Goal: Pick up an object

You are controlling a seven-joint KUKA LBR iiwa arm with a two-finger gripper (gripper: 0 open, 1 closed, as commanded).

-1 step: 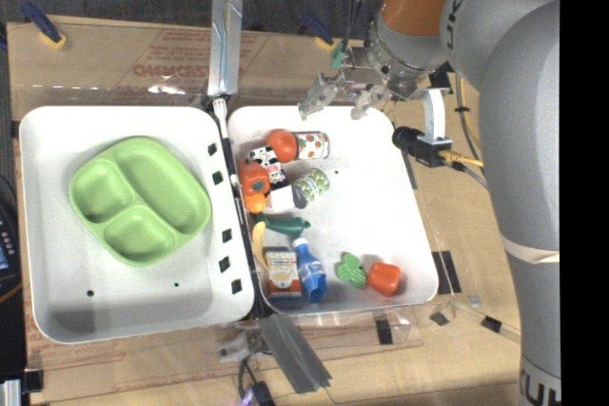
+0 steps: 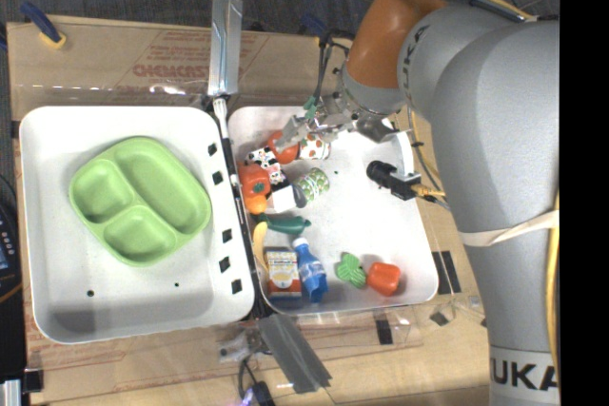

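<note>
Tool (image 2: pixel 306 126) hung over the top-left corner of the right bin (image 2: pixel 419 233); from my end I could not tell how it was set. Just under it I saw a small white-and-orange object (image 2: pixel 314 147), too small to judge its axis. Crowded beside it lay an orange piece (image 2: pixel 254 188), a green-patterned can (image 2: pixel 314 182) lying tilted, a blue bottle (image 2: pixel 309 269) pointing up-left and a carton (image 2: pixel 278 269). On the left bin (image 2: pixel 57 299) sat a green divided plate (image 2: pixel 140 199). I read "UKA" on the arm (image 2: pixel 504 157).
</note>
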